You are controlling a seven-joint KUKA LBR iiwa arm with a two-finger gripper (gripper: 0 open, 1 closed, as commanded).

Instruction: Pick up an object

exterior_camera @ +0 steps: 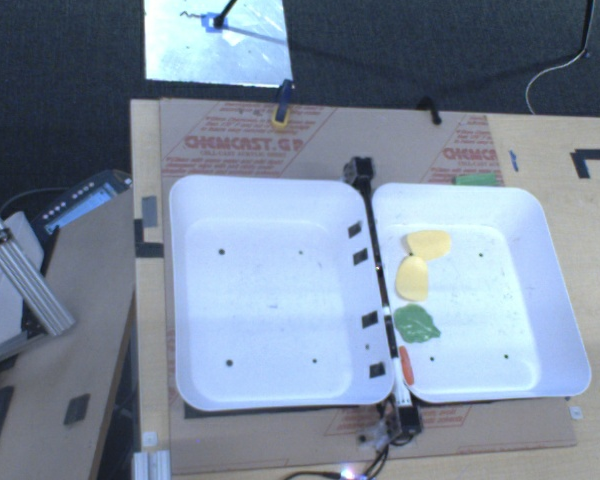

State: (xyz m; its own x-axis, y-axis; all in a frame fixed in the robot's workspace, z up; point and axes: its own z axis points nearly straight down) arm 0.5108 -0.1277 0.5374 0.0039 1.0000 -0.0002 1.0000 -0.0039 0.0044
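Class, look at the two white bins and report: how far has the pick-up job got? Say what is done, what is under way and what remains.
Done: nothing looks picked yet. Two yellow pieces, a green piece and a small orange piece all lie in the right bin, along its left side. In hand: nothing is being lifted. Left: the whole pick, meaning reaching into the right bin, closing on one piece and raising it.

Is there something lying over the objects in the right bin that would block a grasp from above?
Nothing visible does. The two yellow pieces, the green piece and the small orange piece lie uncovered in the right bin, near its left wall.
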